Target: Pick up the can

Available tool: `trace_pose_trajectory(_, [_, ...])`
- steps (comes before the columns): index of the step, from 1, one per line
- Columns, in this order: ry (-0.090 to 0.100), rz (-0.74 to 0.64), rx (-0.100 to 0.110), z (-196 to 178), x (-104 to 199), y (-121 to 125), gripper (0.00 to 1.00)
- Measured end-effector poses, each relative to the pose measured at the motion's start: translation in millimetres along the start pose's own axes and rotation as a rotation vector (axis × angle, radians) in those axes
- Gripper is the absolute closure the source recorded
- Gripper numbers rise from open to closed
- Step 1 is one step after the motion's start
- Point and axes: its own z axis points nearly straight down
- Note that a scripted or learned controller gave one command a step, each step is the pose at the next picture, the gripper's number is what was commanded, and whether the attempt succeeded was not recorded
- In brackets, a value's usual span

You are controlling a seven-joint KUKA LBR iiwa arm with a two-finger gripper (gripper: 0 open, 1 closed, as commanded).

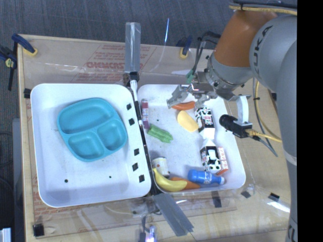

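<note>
One can (pixel 159 164): by the banana (pixel 169 184), not grabbed yet.
Gripper (pixel 182 96): over the carrot (pixel 182 106); wide or narrow, cannot tell.
Next: reach the can.

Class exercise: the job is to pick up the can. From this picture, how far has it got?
Nothing looks done: the small white cylindrical can lies in the right white bin, beside the yellow banana. In hand: the two-finger gripper is over the bin's far end, above an orange carrot. Left: reaching, gripping and lifting the can.

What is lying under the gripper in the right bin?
Under the gripper an orange carrot-like piece sticks out on the floor of the right bin, with a yellow piece beside it. The gripper covers the carrot's far end.
</note>
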Motion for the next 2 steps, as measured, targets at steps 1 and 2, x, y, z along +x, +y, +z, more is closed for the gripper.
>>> trace_pose_trajectory(1, [0.001,0.082,0.0,161.7,-29.9,-24.7,0.0])
trace_pose_trajectory(2, [0.0,0.097,-0.003,75.4,-68.5,5.9,0.0])
